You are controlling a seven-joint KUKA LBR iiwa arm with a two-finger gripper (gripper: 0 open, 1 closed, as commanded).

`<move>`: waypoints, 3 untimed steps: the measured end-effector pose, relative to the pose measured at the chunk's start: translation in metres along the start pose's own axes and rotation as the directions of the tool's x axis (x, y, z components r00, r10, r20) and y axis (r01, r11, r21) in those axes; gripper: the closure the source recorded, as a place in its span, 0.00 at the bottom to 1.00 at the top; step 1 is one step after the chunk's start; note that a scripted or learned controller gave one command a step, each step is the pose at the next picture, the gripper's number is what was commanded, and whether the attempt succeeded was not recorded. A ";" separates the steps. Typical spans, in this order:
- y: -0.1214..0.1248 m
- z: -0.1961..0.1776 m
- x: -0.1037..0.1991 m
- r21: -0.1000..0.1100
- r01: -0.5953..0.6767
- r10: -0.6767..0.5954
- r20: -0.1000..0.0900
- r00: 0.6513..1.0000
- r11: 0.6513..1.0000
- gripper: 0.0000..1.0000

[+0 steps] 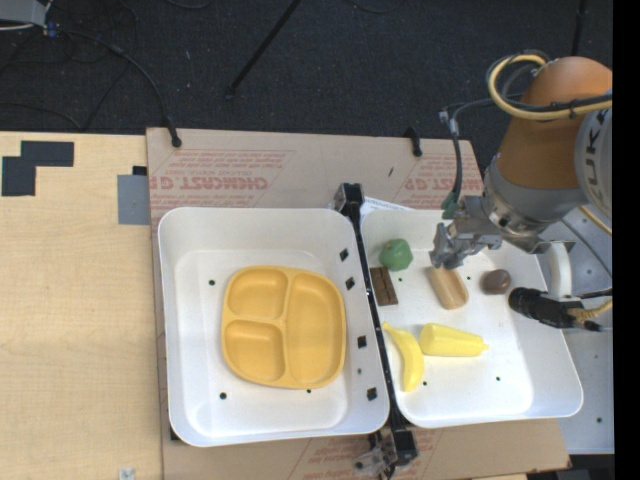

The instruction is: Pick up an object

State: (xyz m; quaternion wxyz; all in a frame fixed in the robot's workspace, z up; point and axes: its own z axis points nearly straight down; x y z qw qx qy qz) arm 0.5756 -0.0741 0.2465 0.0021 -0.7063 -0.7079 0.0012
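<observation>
The gripper (pixel 447 253) hangs over a tan block (pixel 449 288) whose long axis runs up-left to down-right; finger state cannot be told.

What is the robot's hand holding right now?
Nothing that shows. The hand hangs just above the top end of the tan block, which lies on the bin floor.
</observation>
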 end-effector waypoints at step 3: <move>-0.009 0.004 0.149 0.001 0.003 -0.003 0.000 1.000 1.000 1.00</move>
